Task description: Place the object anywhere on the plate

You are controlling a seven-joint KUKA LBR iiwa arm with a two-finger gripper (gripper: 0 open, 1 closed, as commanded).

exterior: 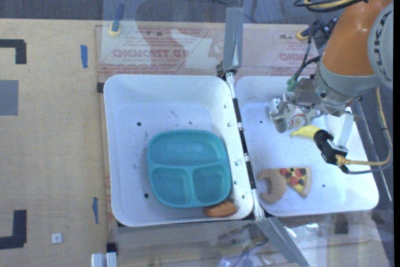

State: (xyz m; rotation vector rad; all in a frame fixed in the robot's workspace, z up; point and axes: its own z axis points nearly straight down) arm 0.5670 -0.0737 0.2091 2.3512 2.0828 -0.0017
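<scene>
A teal divided plate (pixel 187 167) lies in the left bin (pixel 125 103), toward its front. In the right bin (pixel 362 191) a yellow banana-like piece (pixel 306 130) lies just beside and below my gripper (pixel 283 115), which hangs low over the bin's back half. A toy pizza slice (pixel 295 179) and a tan curved piece (pixel 271 185) rest near that bin's front. An orange sausage-like piece (pixel 220 210) sits at the left bin's front wall, touching the plate's near edge. My arm's wrist hides part of the yellow piece.
A metal divider (pixel 240 134) runs between the two bins. A black cable fitting (pixel 326 146) with a yellow hose hangs from the arm over the right bin. Bare white floor lies around the plate's left and back.
</scene>
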